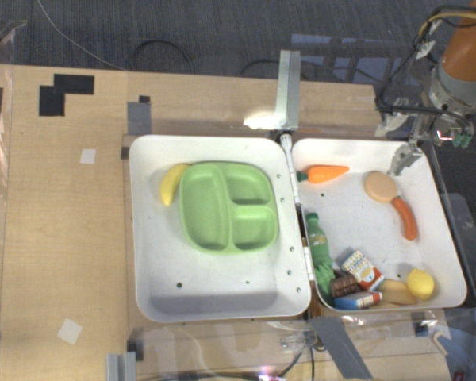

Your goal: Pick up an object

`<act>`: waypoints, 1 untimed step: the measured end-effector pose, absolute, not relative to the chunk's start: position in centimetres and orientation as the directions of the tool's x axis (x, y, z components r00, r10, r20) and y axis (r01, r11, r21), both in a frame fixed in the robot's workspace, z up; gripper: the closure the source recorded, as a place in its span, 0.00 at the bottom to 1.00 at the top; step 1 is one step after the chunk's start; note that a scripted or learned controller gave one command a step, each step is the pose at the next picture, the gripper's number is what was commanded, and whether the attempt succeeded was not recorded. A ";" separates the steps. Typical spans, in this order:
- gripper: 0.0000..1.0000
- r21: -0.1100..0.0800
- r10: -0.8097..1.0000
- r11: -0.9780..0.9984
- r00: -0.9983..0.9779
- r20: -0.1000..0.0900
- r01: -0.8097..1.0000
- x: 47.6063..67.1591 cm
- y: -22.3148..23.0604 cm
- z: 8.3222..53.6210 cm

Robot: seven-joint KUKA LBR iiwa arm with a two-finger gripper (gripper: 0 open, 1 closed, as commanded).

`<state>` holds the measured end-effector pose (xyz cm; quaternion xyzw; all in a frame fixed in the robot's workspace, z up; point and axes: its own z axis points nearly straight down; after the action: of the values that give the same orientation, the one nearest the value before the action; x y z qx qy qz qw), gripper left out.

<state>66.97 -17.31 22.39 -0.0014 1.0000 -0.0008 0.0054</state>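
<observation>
Right bin, contents: carrot near the far left corner; tan round biscuit touching a sausage; green bottle along the left wall; lemon, small carton and other packets crowded at the near edge.

Left bin: green divided plate, banana beside it.

Gripper: poised at the far right corner of my right bin, just beside the biscuit, nothing between its fingers; whether they are spread or closed I cannot tell.

Handling note: I judge the carrot the cleanest pick, lying apart from everything. I would straddle its narrow width and avoid the cluttered near edge.
</observation>
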 end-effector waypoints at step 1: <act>0.00 -0.005 -0.100 0.995 -0.995 -0.018 -0.099 63.6 -20.3 10.2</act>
<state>63.59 -20.32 10.16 -0.0498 0.9987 -0.0021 0.0091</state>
